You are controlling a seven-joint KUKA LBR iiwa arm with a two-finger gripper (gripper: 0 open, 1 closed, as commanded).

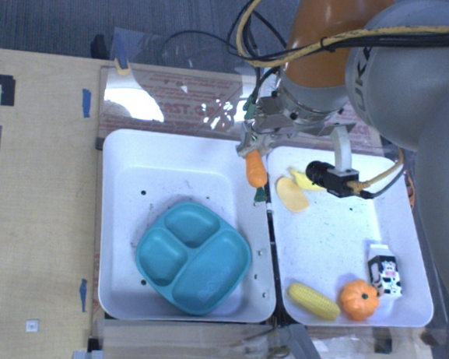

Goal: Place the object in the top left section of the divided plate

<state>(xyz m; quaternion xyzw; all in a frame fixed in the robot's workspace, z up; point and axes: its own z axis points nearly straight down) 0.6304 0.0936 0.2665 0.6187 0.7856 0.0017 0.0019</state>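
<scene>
Carrot: a small orange carrot (255,169) hangs upright just under the gripper, over the seam between the two bins, apart from the plate.
Arm: grey with an orange band (325,27), reaching in from the right, cables looped around it.
Left bin: white bin (132,167) holding the plate in its lower half.
Right bin: white bin (336,239) with several small items.
Divided plate: teal plate (194,256) with three sections, tilted relative to the bin walls; none of its sections holds anything.
Gripper: gripper (253,148) sits at the top of the seam, fingers closed on the carrot's upper end.
Corn: yellow cob (312,300) near the right bin's lower edge.
Orange fruit: round orange (358,299) just beside the corn.
Yellow piece: pale yellow item (292,193) near the carrot, inside the right bin.
Cow toy: black-and-white figure (386,276) above the orange.
</scene>
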